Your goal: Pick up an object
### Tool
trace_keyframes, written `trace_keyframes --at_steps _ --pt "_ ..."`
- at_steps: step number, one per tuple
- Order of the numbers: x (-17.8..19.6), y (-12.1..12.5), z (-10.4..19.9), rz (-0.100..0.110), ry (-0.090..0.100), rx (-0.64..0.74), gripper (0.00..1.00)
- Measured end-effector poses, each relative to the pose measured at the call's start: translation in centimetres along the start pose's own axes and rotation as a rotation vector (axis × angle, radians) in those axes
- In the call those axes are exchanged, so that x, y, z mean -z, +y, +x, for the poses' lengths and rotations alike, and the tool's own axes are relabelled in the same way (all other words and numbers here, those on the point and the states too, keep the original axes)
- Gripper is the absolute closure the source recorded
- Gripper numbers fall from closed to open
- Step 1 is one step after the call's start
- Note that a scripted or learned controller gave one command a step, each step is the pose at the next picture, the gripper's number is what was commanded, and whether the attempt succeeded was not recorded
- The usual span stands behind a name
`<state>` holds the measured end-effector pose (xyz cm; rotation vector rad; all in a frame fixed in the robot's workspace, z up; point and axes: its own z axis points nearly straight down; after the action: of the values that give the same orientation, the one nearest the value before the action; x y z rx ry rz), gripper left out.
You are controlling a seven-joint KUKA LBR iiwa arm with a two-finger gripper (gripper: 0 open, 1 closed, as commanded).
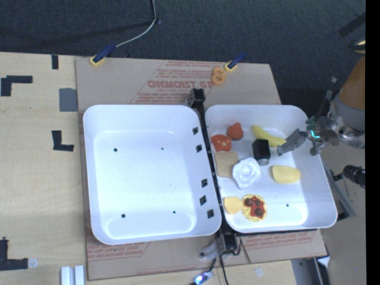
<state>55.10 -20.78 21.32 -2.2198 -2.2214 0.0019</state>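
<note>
The right bin (317,215) holds several toy foods. A yellow banana (268,136) and a black block (261,150) lie near its middle. Left of them are a red tomato (221,142), an orange-red piece (236,130) and a tan slice (225,163). Lower down lie a white lump (246,172), a yellow wedge (285,174), a small yellow piece (233,205) and a pizza-like piece (255,207). My gripper (301,144) hangs over the bin's right side, just right of the banana and block. It is open, with nothing between its fingers.
The left bin (95,177) adjoins the right bin along black clips (205,183). Both rest on a cardboard sheet (172,82) with an orange ring (218,75) and two clamps at its far edge. A cable (142,34) runs across the dark floor behind.
</note>
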Motion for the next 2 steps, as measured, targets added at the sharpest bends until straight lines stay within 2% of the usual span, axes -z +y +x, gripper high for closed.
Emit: trace_keyframes --at_steps 1,2 --pt "-13.2 4.4 7.6 -0.008 -0.003 0.005 0.00" --pt "-12.6 3.6 10.0 -0.007 -0.003 0.000 0.00"
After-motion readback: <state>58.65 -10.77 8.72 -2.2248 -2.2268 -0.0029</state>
